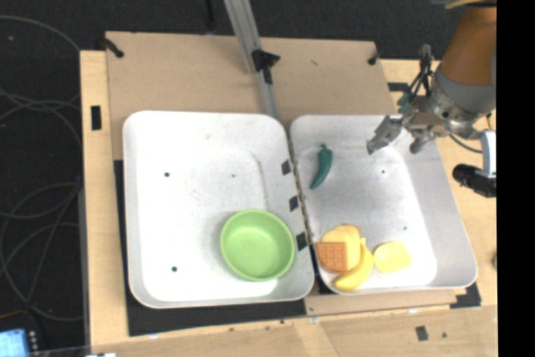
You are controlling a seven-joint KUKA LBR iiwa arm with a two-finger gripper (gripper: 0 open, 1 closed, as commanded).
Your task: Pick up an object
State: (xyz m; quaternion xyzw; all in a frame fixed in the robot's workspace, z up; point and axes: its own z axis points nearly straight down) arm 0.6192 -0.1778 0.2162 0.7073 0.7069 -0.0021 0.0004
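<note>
The green pepper (pixel 321 165) lay in the right bin (pixel 443 205) just beside the divider, well apart from the waffle (pixel 333 254), banana (pixel 358 273) and yellow lump (pixel 391 257) at the bin's near edge; being alone, it seemed the cleanest target, best straddled across its narrow width. The gripper (pixel 400 138) hovered over the bin's far right corner, fingers spread apart, holding and touching nothing; a green bowl (pixel 257 243) sat across the divider.

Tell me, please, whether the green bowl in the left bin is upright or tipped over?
Upright: the green bowl shows its round rim and hollow inside facing up, sitting flat on the left bin floor.
</note>
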